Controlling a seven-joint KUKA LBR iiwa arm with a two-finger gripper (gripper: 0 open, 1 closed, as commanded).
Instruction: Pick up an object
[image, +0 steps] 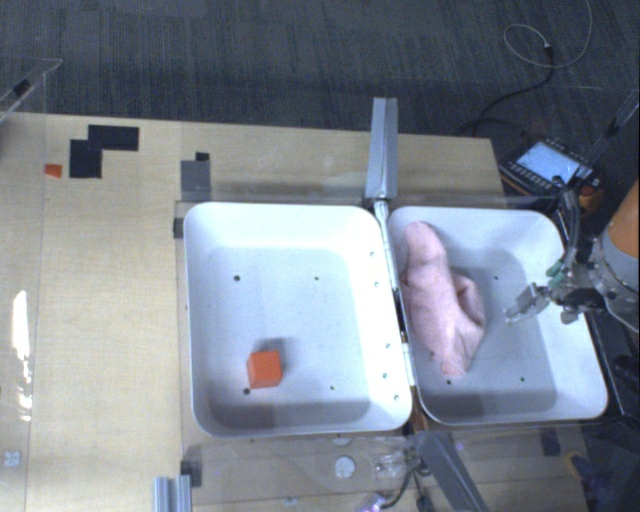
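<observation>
Pale wooden worktop (100, 330) carrying two shallow white plastic bins set side by side and touching along a central metal divider, an arrangement that probably keeps a source and a destination within one arm's reach. The left white bin (210, 300) holds a small orange cube (265, 369) at about 7 o'clock on its floor, apart from the walls and so open to approach from any side. The right white bin (575, 395) holds a limp pink cloth-like bundle (440, 300), stretched from 12 o'clock down to 6 o'clock along the bin's 9 o'clock wall, just beside the divider. The grey arm with its orange band enters at 3 o'clock; its claw (540, 297) hangs over the bin's 3 o'clock half, near the bundle yet apart from it, with nothing between its fingers. Whether the fingers are apart or together cannot be told at this size. The bundle, being nearest, is the likelier target; its closeness to the wall may hamper a grasp.
</observation>
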